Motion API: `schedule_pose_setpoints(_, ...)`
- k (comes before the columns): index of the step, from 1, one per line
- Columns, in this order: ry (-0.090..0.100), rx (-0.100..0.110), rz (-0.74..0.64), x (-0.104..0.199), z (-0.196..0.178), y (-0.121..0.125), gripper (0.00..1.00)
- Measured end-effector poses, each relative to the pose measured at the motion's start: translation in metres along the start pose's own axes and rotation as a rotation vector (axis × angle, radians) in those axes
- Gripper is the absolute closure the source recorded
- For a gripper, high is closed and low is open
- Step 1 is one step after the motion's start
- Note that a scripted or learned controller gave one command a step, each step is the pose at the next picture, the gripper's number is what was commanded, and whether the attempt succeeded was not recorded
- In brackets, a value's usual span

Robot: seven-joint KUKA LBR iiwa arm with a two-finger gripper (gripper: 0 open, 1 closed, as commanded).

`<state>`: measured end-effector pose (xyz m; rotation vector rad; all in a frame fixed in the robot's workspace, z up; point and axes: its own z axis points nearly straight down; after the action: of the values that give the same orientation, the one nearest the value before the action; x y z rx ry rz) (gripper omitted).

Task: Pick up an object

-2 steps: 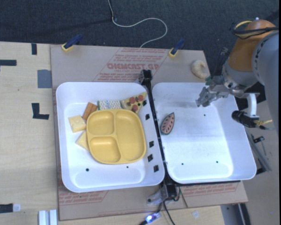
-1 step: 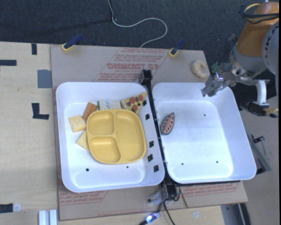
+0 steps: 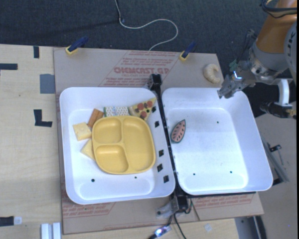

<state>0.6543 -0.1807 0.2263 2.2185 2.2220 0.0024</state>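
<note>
A small oval object (image 3: 178, 131), pinkish-brown with dark specks and shaped rather like a leaf or a fruit slice, lay in the right bin (image 3: 239, 180), close to that bin's left wall. Its long axis ran almost upright in the camera view, tilted slightly, the narrower tip pointing up and to the right. It lay alone on the bin floor, well apart from the gripper (image 3: 226, 91).

The left bin (image 3: 114, 193) held a yellow divided plate (image 3: 123, 144) with three compartments, each bare. Around the plate's upper and left edges lay several small pieces: a pale square cracker-like piece (image 3: 81, 131), an orange-brown stick (image 3: 94, 117), a speckled flat piece (image 3: 116, 111), a pizza-like slice (image 3: 144, 107) and a yellow wedge (image 3: 86, 150) partly tucked under the plate.

Both bins sat on a cardboard sheet (image 3: 134, 68) printed in red; the lettering was too blurred to read with certainty. Two blue-and-yellow clamps (image 3: 76, 45) held the sheet's far edge on the worktop (image 3: 20, 148). A pale ring-shaped thing (image 3: 213, 73) lay on the cardboard beyond the right bin.

The gripper hung over the right bin's far right corner, beneath the grey arm (image 3: 274, 34); whether it was wide or narrow could not be told, and nothing was seen held in it
</note>
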Motion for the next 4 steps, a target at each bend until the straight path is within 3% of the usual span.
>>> schedule_pose_setpoints(3, 0.001, 0.008, 0.0, 0.092, 0.017, -0.125, 1.0)
schedule_pose_setpoints(4, 0.002, 0.006, -0.002, 0.124, -0.001, -0.152, 1.0)
